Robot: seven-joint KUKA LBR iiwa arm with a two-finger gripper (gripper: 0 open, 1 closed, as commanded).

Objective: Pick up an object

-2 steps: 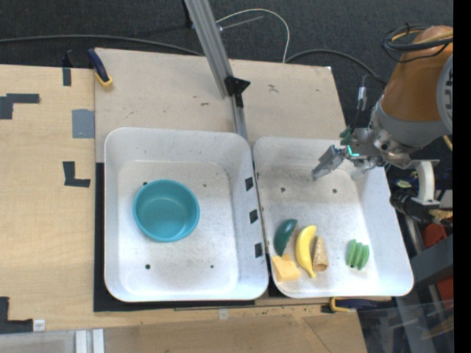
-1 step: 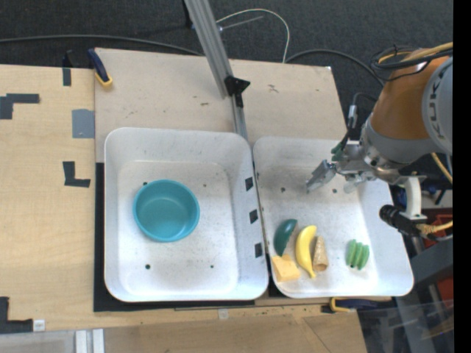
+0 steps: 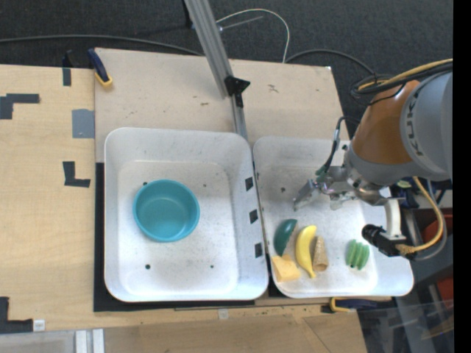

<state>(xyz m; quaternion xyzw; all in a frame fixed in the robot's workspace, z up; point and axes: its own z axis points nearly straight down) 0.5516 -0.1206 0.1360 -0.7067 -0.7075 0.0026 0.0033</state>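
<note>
A: What sits in the left bin (image 3: 118,197)?

B: A teal bowl (image 3: 166,210), upright.

A: And the right bin (image 3: 294,157)?

B: Near its front edge: a dark green piece (image 3: 285,235), a yellow block (image 3: 285,269), a banana (image 3: 305,250) touching a tan piece (image 3: 321,253), then a green object (image 3: 358,255) (set apart).

A: The gripper (image 3: 313,190)?

B: Above them, over bare floor, fingers spread, holding nothing.

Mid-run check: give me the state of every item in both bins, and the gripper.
Teal bowl: upright in the left bin.
Banana: lying in the right bin, untouched.
Dark green piece: lying left of the banana.
Yellow block: lying at the near edge.
Green pepper: lying apart, right.
Gripper: low over the right bin, holding nothing.
</note>
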